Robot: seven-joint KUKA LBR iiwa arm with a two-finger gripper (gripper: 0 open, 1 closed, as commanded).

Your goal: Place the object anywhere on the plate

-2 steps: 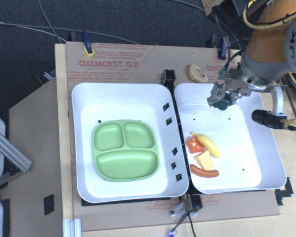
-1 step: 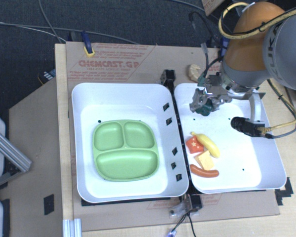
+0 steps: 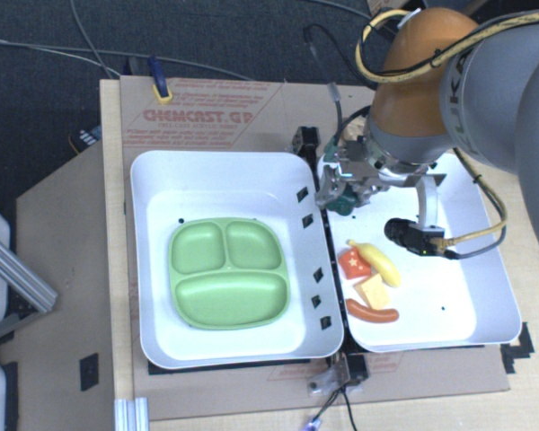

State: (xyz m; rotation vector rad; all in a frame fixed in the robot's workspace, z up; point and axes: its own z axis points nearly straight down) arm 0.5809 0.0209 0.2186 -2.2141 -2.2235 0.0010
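Observation:
A green plate (image 3: 229,272) with three compartments lies in the left bin (image 3: 153,241). In the right bin (image 3: 485,285) a small group of toy foods rests near the dividing wall: a yellow banana (image 3: 380,264), a red piece (image 3: 353,262), a yellow wedge (image 3: 375,291) and a red sausage (image 3: 372,312). My gripper (image 3: 341,191) hangs over the right bin's far left corner, above and behind the foods and just right of the wall between the bins. A small teal patch (image 3: 345,205) shows at its tip; whether that is a held thing is unclear.
The arm's orange band (image 3: 418,61) and grey wrist cover the right bin's far side. A black cable end (image 3: 413,236) hangs over the bin's middle. Cardboard (image 3: 198,110) lies behind the bins, with a blue and yellow clip (image 3: 160,83) on its far edge.

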